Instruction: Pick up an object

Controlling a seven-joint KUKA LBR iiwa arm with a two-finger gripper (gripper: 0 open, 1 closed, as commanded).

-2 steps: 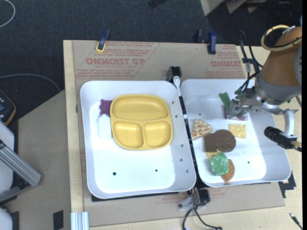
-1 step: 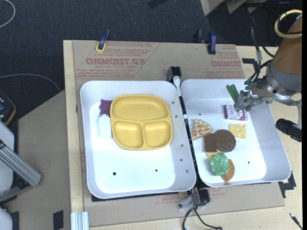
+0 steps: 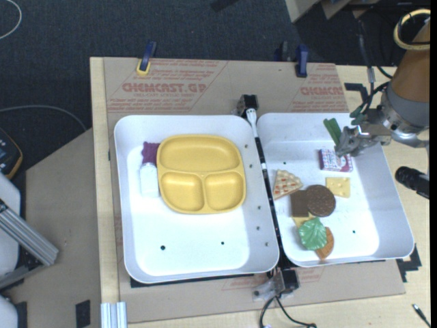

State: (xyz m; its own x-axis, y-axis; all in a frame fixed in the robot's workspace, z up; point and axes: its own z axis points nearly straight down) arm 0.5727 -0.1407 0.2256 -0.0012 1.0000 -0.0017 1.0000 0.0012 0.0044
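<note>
Wooden bench, two white bins, toy food in the right bin (image 3: 382, 203).
The gripper (image 3: 347, 144), its grip unreadable, hovers just above a pink packet (image 3: 334, 160); the flat packet may slip.

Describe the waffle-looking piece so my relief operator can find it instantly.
Look in the right bin, along its left wall beside the divider. The waffle wedge lies there, just up-left of the brown round cookie. It alone is triangular with a tan grid pattern.
</note>
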